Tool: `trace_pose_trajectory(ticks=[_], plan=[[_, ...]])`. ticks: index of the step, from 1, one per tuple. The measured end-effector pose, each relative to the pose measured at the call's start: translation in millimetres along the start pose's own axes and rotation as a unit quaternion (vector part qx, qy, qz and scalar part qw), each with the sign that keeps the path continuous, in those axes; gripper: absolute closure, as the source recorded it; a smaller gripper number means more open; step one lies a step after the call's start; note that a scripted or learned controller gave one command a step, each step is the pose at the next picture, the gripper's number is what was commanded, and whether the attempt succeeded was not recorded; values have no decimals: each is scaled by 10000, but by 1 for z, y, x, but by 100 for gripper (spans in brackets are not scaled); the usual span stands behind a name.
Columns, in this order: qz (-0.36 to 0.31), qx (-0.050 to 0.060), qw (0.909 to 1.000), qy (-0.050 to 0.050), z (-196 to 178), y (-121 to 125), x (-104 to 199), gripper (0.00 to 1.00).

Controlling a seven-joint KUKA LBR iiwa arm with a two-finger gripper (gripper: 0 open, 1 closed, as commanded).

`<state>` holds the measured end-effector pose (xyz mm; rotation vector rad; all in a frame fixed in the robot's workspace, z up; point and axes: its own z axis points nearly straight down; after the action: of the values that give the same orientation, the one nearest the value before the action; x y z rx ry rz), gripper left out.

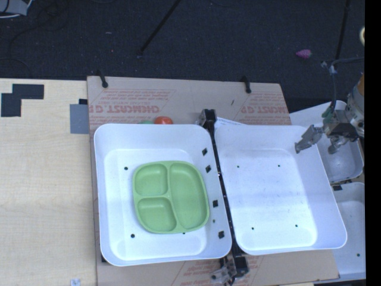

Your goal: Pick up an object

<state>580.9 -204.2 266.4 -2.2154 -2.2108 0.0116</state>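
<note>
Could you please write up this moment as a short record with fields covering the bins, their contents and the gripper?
left bin: holds a green divided plate, lying flat, three compartments, nothing in them
right bin: white floor with small dark dots
behind left bin: a small red-orange object at the rim, on the cardboard sheet
gripper: at the right bin's far right corner, above the rim, nothing seen in it
jaws: spread apart
task status: nothing picked up yet

A robotics lab: two white bins point(268, 243) clamped to a cardboard-covered bench point(47, 189), cables point(18, 5) trailing behind.
</note>
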Motion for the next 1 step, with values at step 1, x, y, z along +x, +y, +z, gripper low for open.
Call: trace_pose_trajectory(ticks=[1], plan=[[-12,-57,10000,-12,-7,2,0,0]])
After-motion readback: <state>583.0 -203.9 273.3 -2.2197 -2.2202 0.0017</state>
